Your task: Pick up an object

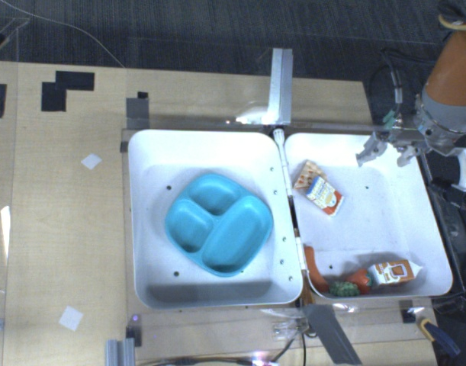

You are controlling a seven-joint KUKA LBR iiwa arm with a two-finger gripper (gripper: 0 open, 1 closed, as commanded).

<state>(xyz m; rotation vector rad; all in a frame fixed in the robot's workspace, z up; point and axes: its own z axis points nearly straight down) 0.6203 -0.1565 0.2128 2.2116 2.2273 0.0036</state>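
Snack packet point(319, 188) left of hand point(385, 153) (apart).

Arm entering from the right edge of the camera view, its orange band uppermost and the grey wrist below it. Gripper point(386, 151) extended leftward from the wrist, its two fingers point(367, 153) spread apart, with nothing held between them.

Right bin: snack packet point(319, 188) lying flat, far-left. Near edge — orange carton point(393, 272) on its side, green-red veg point(349, 284), red-orange strip point(314, 271) by left wall.
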